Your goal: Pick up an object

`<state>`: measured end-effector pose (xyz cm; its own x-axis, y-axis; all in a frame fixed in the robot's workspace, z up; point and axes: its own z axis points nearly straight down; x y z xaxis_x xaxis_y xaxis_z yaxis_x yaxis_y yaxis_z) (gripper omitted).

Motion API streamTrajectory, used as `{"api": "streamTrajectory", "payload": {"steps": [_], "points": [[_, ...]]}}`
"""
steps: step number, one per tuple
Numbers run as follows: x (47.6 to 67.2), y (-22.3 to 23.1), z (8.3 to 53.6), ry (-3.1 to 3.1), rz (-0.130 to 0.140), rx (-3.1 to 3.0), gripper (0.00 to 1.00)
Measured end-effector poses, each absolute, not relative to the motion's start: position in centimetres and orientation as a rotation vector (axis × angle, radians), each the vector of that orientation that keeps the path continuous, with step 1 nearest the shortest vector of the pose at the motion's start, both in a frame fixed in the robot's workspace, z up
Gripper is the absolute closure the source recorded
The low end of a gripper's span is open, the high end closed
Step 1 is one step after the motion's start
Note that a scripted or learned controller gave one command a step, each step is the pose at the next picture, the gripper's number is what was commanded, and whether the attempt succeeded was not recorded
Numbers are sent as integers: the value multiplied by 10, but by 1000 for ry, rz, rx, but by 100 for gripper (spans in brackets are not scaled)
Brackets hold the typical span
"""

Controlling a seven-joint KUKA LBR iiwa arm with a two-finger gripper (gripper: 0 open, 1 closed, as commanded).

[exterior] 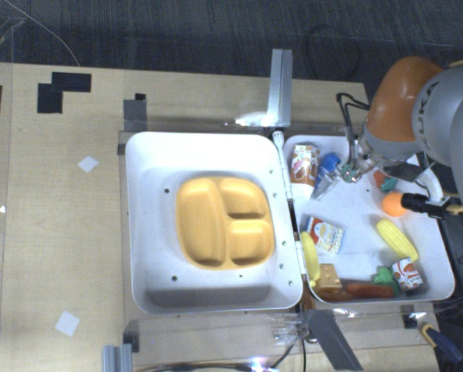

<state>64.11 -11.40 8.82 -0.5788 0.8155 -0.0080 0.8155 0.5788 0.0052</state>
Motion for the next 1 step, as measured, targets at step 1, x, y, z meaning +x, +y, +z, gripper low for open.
{"api": "streamTrajectory", "payload": {"steps": [1], "points": [[666,-107,87,2690,-15,1635,0]]}}
